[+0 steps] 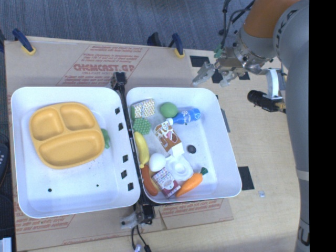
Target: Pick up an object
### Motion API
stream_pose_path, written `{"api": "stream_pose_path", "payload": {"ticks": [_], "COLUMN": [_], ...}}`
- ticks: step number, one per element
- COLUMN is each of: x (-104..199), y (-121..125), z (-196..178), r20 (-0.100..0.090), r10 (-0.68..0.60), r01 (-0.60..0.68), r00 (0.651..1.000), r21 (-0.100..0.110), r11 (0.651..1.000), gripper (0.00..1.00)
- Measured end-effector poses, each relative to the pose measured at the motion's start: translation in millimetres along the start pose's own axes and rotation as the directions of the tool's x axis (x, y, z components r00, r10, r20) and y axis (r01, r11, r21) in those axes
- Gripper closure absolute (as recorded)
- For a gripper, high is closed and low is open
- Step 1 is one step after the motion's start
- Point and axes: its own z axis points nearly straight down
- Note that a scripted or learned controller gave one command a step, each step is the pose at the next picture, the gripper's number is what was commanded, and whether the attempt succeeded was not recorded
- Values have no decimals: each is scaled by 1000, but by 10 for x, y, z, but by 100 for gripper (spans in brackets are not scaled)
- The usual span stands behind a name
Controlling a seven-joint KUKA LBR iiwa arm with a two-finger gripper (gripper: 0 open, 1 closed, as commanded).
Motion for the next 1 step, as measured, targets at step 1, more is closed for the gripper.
{"api": "stream_pose_path", "payload": {"ticks": [1], "x": [140], "y": [-502], "z": [1455], "r20": [-1], "r10": [-25], "r01": [25], "r00": [1000], "r21": [4], "r11": [1000], "gripper": [0]}}
